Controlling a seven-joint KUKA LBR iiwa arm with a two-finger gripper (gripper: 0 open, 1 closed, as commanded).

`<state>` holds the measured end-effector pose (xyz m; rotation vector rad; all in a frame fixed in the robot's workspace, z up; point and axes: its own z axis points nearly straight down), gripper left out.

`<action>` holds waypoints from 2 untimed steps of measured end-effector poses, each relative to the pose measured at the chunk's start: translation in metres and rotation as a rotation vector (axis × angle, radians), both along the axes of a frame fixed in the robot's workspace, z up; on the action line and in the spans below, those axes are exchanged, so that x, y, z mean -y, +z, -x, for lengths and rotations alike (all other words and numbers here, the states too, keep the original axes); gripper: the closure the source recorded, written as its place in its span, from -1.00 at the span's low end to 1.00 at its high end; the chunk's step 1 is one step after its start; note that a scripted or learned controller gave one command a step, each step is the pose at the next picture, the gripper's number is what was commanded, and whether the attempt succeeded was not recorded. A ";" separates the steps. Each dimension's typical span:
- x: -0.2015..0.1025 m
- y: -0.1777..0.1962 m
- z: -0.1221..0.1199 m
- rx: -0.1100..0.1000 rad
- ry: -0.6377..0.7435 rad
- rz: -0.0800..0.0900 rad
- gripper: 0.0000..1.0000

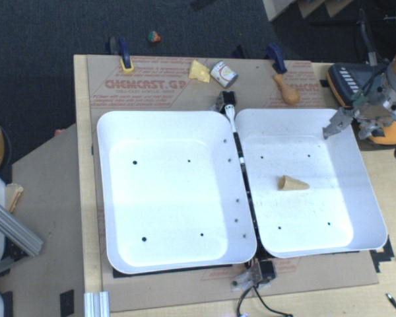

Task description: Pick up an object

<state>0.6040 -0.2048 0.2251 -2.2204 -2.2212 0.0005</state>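
A small tan wedge-shaped piece lies in the right white bin, a little right of the bin's middle. My gripper hangs over the bin's far right corner, reaching in from the right edge. It is well apart from the wedge, up and to the right of it. Nothing shows in the gripper.
The left white bin sits beside the right one. Behind the bins on the board lie a yellow wedge, a small white box and a wooden-handled piece. Blue clamps hold the board's far edge.
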 end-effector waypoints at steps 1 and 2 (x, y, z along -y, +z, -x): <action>0.017 0.068 0.018 0.010 -0.001 0.005 -1.00; 0.002 0.123 0.050 0.010 0.001 0.004 -1.00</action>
